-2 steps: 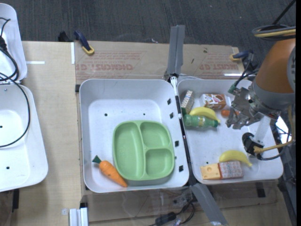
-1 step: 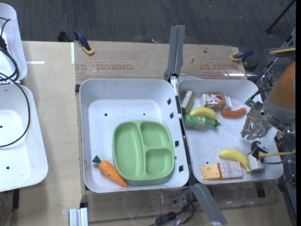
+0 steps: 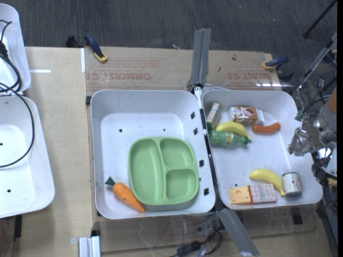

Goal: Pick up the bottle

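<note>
I see the green bottle (image 3: pixel 228 138) hugging the right bin's (image 3: pixel 278 157) left wall, gripper (image 3: pixel 303 143) poised over its right rim, grip unreadable.

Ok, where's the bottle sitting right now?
The green bottle lies on its side in the right bin, against its left wall, just below a banana and a small box.

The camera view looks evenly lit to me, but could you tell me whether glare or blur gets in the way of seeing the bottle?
In the camera view, light is soft and even; the white bins show faint shadows, no harsh glare. The green bottle is sharp enough to make out, lying on its side beside a banana. The pincer at the right edge is somewhat blurred.
</note>
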